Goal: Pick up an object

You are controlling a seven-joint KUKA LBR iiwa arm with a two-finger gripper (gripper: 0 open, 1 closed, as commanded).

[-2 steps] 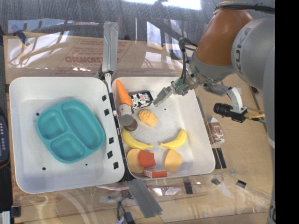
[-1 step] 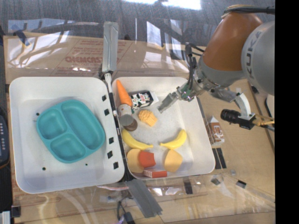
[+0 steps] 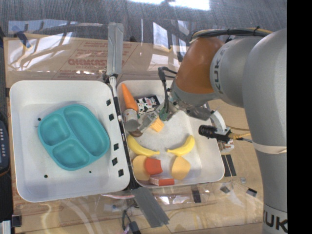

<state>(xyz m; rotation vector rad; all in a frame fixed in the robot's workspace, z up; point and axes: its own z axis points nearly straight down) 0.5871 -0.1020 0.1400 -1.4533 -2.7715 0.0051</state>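
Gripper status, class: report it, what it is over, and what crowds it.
Gripper low in right bin, over yellow cheese wedge. Nothing seen held. Carrot and bananas close by.

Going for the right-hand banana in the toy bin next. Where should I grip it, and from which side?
Judging from the view, grip the banana at the middle of its curve, coming straight down from above. It lies flat and apart from the other toys, with bare bin floor along both long sides, so the jaws could close across its narrow width. The yellow half-round piece just below crowds its lower tip.
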